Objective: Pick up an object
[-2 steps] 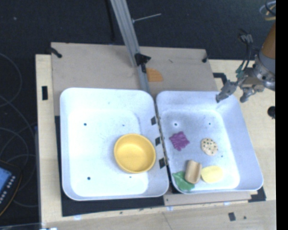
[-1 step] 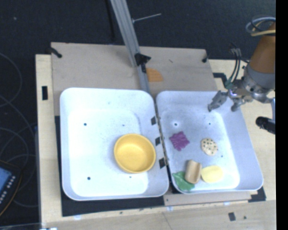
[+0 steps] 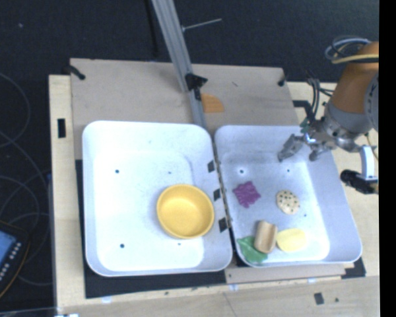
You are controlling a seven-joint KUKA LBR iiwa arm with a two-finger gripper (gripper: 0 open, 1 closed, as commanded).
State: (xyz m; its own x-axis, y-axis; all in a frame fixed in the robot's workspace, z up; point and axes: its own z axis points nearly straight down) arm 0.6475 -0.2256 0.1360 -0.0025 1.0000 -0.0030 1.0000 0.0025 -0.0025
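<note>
My gripper hangs over the far right part of the right bin, its two fingers spread open with nothing between them. Below it in that bin lie a purple block, a cream speckled round piece, a tan cylinder, a yellow lump and a green piece at the near edge. The purple block is the closest of them, down and to the left of the fingers. A yellow bowl sits in the left bin.
A grey metal pole slants up from the gap between the bins at the back. The arm's orange band is at the right edge. An orange tag lies on the board behind the bins.
</note>
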